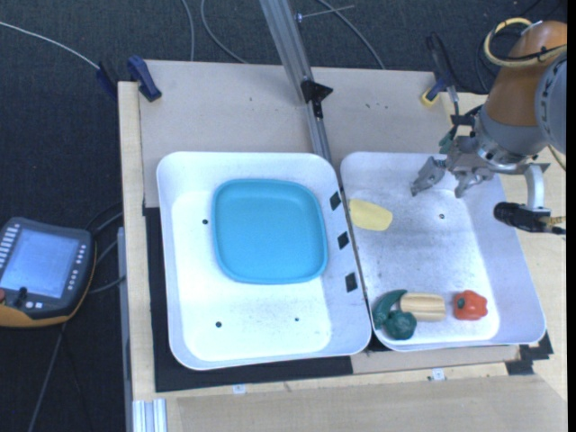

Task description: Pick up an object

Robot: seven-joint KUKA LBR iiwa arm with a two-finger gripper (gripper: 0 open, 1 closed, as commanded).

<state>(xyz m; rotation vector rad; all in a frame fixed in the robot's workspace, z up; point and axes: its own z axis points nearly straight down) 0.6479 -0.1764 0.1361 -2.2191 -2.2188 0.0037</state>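
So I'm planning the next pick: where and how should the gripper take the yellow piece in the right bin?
Probably from straight above, closing across the narrow width of the yellow piece. It lies flat, apart from the other items, near the right bin's left wall, so the fingers need room on that side.

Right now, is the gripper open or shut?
Open: the gripper hangs above the right bin with fingers spread, nothing between them.

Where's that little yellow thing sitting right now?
The yellow piece lies in the right bin, against its left wall near the divider, just right of the blue plate and well above the green, tan and red items.
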